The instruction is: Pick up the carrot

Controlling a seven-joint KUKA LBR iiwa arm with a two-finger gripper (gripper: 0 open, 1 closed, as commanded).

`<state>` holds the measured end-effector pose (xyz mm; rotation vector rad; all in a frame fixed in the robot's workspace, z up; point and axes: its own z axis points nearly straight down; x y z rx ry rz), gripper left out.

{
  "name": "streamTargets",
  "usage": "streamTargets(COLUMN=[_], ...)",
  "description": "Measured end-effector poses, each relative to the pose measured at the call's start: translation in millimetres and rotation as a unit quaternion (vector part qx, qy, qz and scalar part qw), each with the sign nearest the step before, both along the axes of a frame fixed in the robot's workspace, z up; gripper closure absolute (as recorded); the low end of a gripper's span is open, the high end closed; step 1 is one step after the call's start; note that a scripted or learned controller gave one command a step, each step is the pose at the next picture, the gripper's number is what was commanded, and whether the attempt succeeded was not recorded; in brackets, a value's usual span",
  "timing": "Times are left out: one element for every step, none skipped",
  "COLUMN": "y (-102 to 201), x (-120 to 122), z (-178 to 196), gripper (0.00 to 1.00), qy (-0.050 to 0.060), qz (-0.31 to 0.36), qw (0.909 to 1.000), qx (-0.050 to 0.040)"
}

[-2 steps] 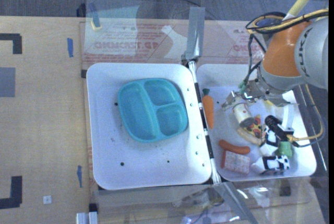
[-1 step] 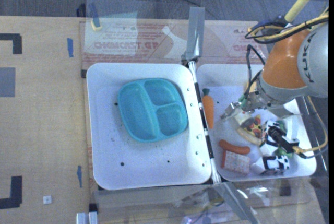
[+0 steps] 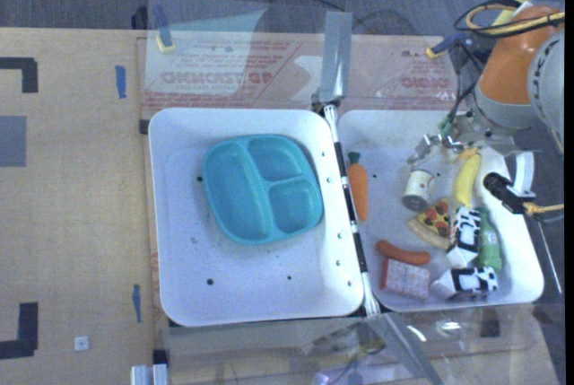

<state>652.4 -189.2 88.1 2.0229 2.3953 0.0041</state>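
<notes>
The carrot, orange with a green top, lies lengthwise along the left wall of the right bin. Its green end points to the bin's far side. My gripper hangs over the far middle of that bin, under the orange-banded wrist. It is well to the right of the carrot and apart from it. Nothing from the bin shows in its grasp.
A small can, a banana, a pizza slice, a sausage, a pink packet, cow-patterned pieces and a green bottle crowd the right bin. A teal divided plate lies in the left bin.
</notes>
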Motion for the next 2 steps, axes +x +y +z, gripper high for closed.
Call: streamTargets(y=[10.6, -20.6], x=[-103.2, -53.9], z=[1.9, 2.3], gripper=[0.00, 0.00], qy=[-0.001, 0.003], qz=[-0.047, -0.263], qw=[0.9989, 0.9647], qx=[0.0003, 0.0112])
